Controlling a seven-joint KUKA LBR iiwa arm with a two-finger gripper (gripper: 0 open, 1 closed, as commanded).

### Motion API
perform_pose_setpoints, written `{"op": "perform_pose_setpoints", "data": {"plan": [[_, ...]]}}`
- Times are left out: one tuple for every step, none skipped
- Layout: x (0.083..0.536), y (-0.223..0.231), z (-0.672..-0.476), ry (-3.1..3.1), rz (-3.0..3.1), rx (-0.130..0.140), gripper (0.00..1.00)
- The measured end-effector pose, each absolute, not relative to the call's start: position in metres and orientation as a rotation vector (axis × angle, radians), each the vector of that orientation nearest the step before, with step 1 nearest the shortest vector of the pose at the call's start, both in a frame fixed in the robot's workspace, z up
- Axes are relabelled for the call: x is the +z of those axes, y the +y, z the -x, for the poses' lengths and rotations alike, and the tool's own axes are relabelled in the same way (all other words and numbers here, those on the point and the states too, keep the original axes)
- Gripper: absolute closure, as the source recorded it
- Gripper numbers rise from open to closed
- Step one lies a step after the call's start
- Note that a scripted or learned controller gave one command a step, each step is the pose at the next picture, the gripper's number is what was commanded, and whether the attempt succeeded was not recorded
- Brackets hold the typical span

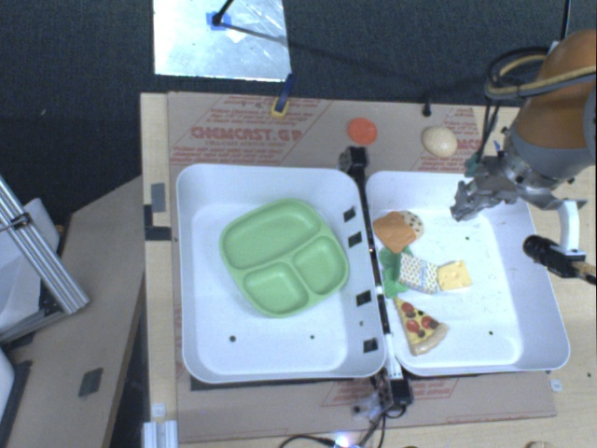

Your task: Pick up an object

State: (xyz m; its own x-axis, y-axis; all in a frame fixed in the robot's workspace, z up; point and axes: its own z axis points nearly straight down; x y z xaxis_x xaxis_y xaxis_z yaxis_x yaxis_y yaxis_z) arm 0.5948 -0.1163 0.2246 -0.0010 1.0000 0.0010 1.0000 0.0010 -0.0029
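Nearest the camera, in the right bin [546,343], a pizza slice [419,325] lies flat close to the front left corner, crust toward the rim. Just behind it sit a small checked blue-and-white piece [420,273] and a yellow cheese square [454,275], touching or nearly so, with a green scrap [388,267] beside them against the divider. Behind those, a round bread-like piece with an orange underside [399,231] rests near the bin's left wall. All of these toys lie on the bin floor; none is lifted.

In the left bin [201,343] a green divided tray [284,257] sits roughly in the middle, tilted a little to the bin's edges, with nothing in its compartments.

Farther back, the gripper [469,200] hangs over the back part of the right bin, to the right of the bread-like piece and well apart from it. Whether its jaws stand wide or narrow cannot be told from this slanted view; nothing shows between them. The orange-banded arm [564,91] rises behind it toward the right.

Beyond the bins, on the cardboard, rest an orange disc [362,131] and a pale egg-shaped thing [439,140].

By my judgement the pick has not yet happened: the gripper carries nothing, and choosing an object, descending, closing and lifting all remain.
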Motion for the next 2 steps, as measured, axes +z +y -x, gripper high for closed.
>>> {"op": "perform_pose_setpoints", "data": {"plan": [[0.219, -0.093, -0.550, -2.221, 2.219, 0.001, 1.00], [0.231, -0.056, -0.529, -2.229, 2.211, -0.001, 1.00]]}}
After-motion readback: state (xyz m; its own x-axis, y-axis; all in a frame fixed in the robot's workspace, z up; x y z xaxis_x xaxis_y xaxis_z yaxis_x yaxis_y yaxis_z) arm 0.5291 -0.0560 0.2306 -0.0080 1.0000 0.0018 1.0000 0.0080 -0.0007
